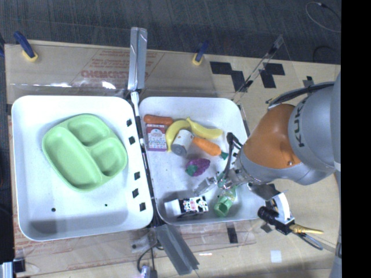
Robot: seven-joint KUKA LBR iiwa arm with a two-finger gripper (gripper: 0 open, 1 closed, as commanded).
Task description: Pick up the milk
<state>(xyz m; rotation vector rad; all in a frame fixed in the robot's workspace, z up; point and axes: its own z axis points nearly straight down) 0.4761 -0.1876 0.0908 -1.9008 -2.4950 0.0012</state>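
Right bin (pixel 174 155): hand (pixel 223 181) beside milk (pixel 186 205)

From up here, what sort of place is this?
Probably a robot test bench in a lab: a grey and orange arm reaches over two white bins, one holding toy food, with taped cardboard beneath.

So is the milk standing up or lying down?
Lying down. The milk rests on its long side, flat on the floor of the right bin, near the front wall.
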